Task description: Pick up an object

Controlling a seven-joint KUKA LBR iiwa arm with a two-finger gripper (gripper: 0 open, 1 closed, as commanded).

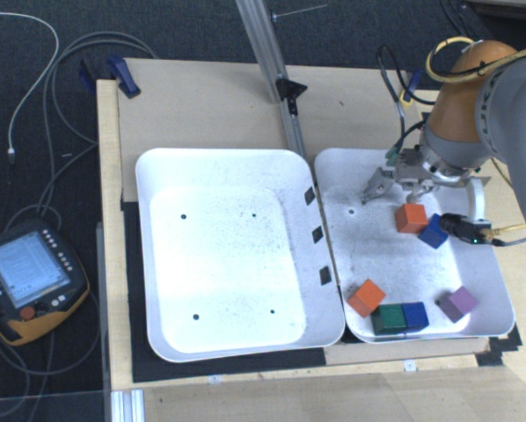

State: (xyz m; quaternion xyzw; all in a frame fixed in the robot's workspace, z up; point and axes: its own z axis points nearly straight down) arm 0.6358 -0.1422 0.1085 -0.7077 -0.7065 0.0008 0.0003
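Orange and blue blocks lie scattered in the right bin (338,236): an orange block (412,218) touching a blue block (434,233) just below the gripper (388,183), whose fingers spread open above the bin floor, holding nothing.

The left bin (219,253) has a wide open floor, free to pass anywhere. In the right bin (360,236) the left half of the floor is open. Obstacles sit on its right side: an orange block (412,217) touching a blue block (434,232) at mid depth, just beside the claw (379,185). Along the near wall lie an orange cube (366,296), a green block (389,318), a blue cube (414,316) and a purple block (459,302). A slanted metal pole (267,55) crosses the table (201,104) at the far side.
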